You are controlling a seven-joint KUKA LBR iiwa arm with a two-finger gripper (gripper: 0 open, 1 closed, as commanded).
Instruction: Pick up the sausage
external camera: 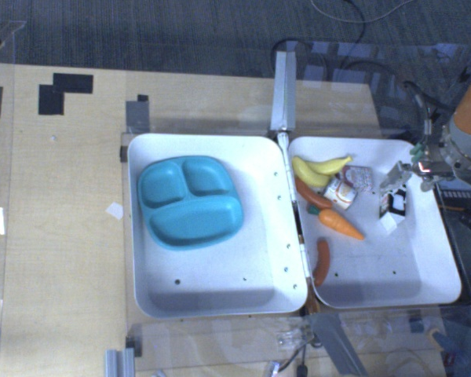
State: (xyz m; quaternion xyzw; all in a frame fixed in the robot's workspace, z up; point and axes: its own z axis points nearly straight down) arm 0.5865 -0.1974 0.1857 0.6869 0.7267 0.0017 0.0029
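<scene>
We look down on a wooden bench [63, 210] bearing two shallow white bins side by side. The left bin [220, 297] holds a blue divided plate [190, 201]. The grey and orange arm [467, 132] reaches in from the right over the right bin [408, 273]. In that bin's far left part lie a yellow banana [320, 168] and, nearer, an orange carrot [341, 224]. The sausage [322, 260] lies alone against the bin's left wall, near the front corner. A small can [344, 192] sits between banana and carrot. The gripper [394, 185] hovers right of the can, well apart from the sausage; we cannot tell whether it is spread or closed.
</scene>
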